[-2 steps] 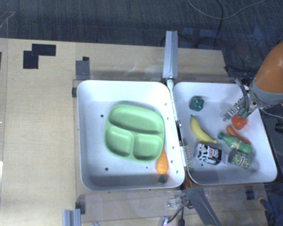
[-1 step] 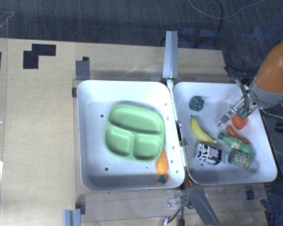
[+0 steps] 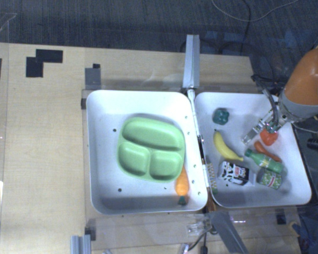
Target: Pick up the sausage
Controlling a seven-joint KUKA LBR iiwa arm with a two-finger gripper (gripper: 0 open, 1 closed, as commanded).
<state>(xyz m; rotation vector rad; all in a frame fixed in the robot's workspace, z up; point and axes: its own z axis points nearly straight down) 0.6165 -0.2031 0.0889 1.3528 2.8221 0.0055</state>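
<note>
- The claw [image 3: 259, 130] hangs over the upper right part of the right bin [image 3: 302, 192], reaching in from the right under the arm's orange band [image 3: 307, 81].
- I cannot tell from this view whether the claw is open or closed; its metal tip lies just left of a red-orange tomato-like item [image 3: 269, 137].
- The sausage [image 3: 272, 154], a slim orange-red piece, lies slanted just below that red item and directly above the green bottle [image 3: 264, 161], close to or touching it; nothing shows it between the claw's tips.
- The green bottle lies on its side, pointing left, with a green can [image 3: 269, 179] just beneath it.
- A black-and-white carton [image 3: 234, 173] rests left of the can, near the bin's lower middle.
- A yellow banana [image 3: 226, 147] lies diagonally left of centre in the right bin, with a small teal object [image 3: 221, 116] above it, apart.
- The left bin [image 3: 98, 142] holds a green divided tray [image 3: 151, 148] with three compartments, set near its middle.
- A carrot [image 3: 182, 184] lies just off the tray's lower right corner, by the bin's right wall.
- Both bins sit side by side on the wooden tabletop [image 3: 42, 157].
</note>
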